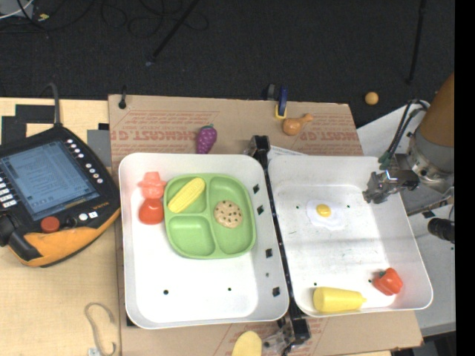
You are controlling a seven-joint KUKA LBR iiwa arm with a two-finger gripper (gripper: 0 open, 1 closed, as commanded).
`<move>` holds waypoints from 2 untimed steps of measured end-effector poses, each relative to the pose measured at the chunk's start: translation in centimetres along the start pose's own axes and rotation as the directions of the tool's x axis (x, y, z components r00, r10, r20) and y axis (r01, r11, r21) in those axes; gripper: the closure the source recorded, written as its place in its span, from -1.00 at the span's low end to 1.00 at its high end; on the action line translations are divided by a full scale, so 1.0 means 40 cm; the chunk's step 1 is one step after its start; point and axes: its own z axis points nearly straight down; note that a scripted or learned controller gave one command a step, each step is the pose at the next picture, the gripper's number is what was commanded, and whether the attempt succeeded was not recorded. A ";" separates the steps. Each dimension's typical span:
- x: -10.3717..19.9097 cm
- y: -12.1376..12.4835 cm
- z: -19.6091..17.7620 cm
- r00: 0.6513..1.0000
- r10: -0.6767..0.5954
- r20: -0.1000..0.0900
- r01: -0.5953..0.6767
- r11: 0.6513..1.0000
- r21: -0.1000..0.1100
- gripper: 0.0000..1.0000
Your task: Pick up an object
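Nearest, a yellow piece is seen lying outside the bins, just below their front edges. Inside the right bin, a yellow wedge and a red piece are found near the front right corner, close together. Further back, a fried egg toy is seen near the bin's middle. In the left bin, a green divided plate is seen carrying a corn cob and a cookie, with an orange-red figure just beside its left edge. The gripper is seen over the right bin's far right part, apart from the egg; nothing is seen held, and whether it is open cannot be told. Beyond, on the cardboard, a purple grape bunch and an orange pear-shaped piece are seen.
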 end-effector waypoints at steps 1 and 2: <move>-0.005 0.000 -0.034 1.000 -0.002 -0.001 0.002 1.000 0.002 1.00; 0.093 -0.044 -0.024 1.000 -0.008 -0.003 0.008 1.000 0.007 1.00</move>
